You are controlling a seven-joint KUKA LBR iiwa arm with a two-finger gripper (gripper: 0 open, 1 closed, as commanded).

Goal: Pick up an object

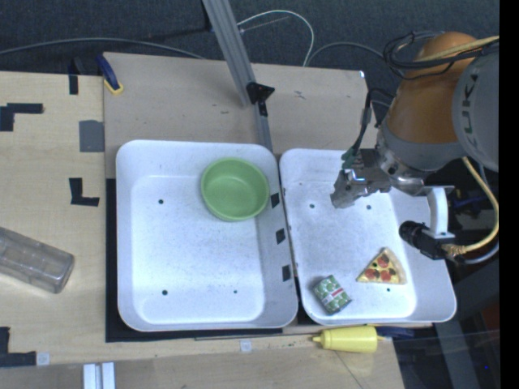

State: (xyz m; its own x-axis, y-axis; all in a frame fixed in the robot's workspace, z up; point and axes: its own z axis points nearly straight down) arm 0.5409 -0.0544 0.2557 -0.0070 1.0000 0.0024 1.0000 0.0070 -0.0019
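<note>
1. Yellow squeeze bottle (350,339) lies on its side on the bench, just below the right bin (304,217).
2. Inside that bin's lower part sit a small green patterned block (332,293) and a flat pizza-slice toy (382,268), near each other.
3. A smooth green bowl (234,188) rests in the left bin (138,241).
4. The gripper (349,190) hangs over the right bin's upper part, well apart from both items; whether its jaws are apart or together cannot be told.
5. A clear plastic container (32,259) lies on the pale wooden bench (162,96).

Even, soft overhead light, faint shadows, slightly grainy and blurred.
</note>
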